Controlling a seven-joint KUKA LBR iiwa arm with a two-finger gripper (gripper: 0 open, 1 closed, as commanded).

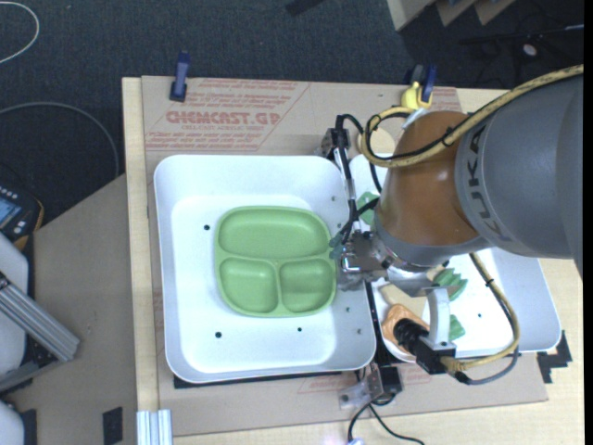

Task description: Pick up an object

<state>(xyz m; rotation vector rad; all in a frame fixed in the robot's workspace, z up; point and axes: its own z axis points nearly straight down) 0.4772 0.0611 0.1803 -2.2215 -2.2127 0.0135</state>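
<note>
Two shallow white bins sit side by side on a pale wooden bench (232,109) whose board carries red printed lettering, with the left bin (181,248) open to the camera and the right bin (533,304) largely covered by the arm. In the left bin lies a green divided tray (273,258), flat on the bin floor, slightly right of centre, with one long compartment across its far side and two smaller ones along its near side; its right edge lies close to the bin's right wall. The grey arm (528,165) reaches in from the right, its orange band (422,184) hanging over the seam between the two bins, and the gripper (350,253) appears just beside the right edge of the green divided tray, at the wall shared by the bins. Whether it touches the tray is hard to judge from this angle, and the spread of its fingers cannot be made out, since the wrist hides them from above. In the right bin, small green pieces (451,281) peek out from under the wrist, and an orange-and-white object (400,323) lies near the bin's near left corner, partly behind a cable. A yellow cable (389,137) loops around the orange band, and a blue clamp (180,77) grips the far edge of the bench
</note>
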